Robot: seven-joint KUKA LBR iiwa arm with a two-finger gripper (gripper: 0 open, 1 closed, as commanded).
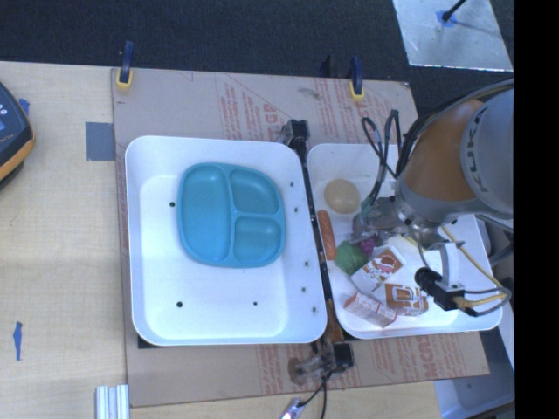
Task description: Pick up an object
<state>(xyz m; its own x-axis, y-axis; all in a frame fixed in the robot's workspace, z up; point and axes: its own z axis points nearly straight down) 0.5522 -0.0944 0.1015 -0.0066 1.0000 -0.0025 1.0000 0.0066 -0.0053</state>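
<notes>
The right white bin [349,157] holds a heap of small items: a tan round bun [341,195], an orange sausage-like stick [326,234] along its left wall, a green piece [351,257] and several small printed packets [389,297]. My gripper [377,225] hangs low over the middle of this bin, just right of the green piece and below the bun. Its tips are lost among the wrist hardware and the clutter. The grey arm with its orange band [441,166] covers the bin's right half.
The left white bin [148,234] carries a blue divided plate [231,214] in its upper middle. A thin black divider runs between the bins. Cables loop near the wrist. A yellow-edged device [10,138] lies at the far left of the bench.
</notes>
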